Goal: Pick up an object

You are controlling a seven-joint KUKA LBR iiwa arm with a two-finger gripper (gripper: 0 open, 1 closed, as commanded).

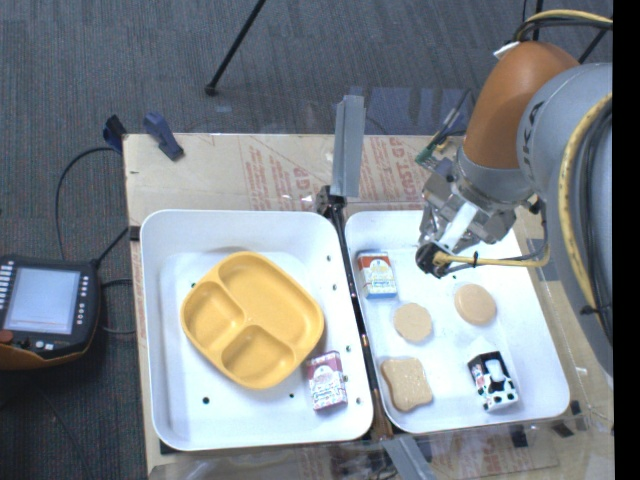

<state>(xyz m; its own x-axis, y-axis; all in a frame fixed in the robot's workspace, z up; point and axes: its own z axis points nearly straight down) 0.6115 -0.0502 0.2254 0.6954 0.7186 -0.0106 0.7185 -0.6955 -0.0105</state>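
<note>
The grey arm's 2-finger gripper (447, 230), opening impossible to tell, hovers over the right shallow white plastic bin's (545, 340) far side, likely pre-grasp; the small red-and-white carton (377, 274) in that bin's far-left corner needs a leftward descent.

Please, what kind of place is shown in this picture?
Probably a robotics laboratory: a grey and orange robot arm reaches in at two shallow white plastic bins, and a handheld control pendant with a screen lies on the carpet.

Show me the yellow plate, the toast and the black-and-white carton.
yellow plate (213, 315): camera view, bare floor of its left compartment.
toast (406, 383): camera view, its middle.
black-and-white carton (493, 380): camera view, its top face.
</note>
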